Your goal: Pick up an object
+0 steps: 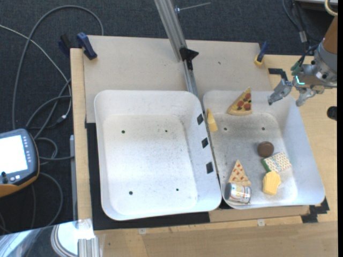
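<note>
Left bin (pixel 144 159): white, shallow, speckled floor. Yellow block (pixel 212 121) on divider rim between bins.

Right bin (pixel 300 143) contents: pizza slice (pixel 241 103) at far wall (leaning on slope); second pizza slice (pixel 239 172) near front, touching metal can (pixel 238 193) lying on side below it; brown round object (pixel 266 149) mid-floor; patterned packet (pixel 277 162) just beside it; yellow corn-like toy (pixel 271 183) touching packet's front edge.

Gripper (pixel 289 95) above bin's far right corner, fingers spread apart, nothing between them, well apart from all objects.

We see a blue clamp (pixel 86 44) at the bench's far left corner, and a white handheld screen pendant (pixel 16 159) lying on the dark carpet (pixel 37 15).
</note>
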`<state>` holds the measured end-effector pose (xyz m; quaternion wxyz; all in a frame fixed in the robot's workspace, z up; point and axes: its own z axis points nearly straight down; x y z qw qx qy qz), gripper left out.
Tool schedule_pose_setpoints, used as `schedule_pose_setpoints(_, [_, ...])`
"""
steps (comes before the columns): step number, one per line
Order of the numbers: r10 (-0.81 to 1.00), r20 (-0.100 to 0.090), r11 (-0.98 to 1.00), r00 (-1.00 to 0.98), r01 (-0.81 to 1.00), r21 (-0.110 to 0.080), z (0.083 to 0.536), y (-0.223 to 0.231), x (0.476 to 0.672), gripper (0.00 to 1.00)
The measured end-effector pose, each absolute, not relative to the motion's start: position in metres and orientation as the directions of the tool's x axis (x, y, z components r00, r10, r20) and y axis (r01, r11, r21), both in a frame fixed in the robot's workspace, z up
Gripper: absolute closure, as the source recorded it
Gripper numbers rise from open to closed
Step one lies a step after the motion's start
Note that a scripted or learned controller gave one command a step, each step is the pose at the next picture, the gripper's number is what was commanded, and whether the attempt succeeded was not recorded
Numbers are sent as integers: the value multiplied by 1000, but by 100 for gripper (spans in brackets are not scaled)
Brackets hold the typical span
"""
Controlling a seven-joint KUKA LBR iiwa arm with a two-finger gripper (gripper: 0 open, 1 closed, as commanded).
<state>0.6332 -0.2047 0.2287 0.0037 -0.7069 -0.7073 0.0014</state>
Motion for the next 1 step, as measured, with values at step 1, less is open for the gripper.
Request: schedule_pose_setpoints(1, [1000,1,2,-2,1000,-4,232,-205,634,0])
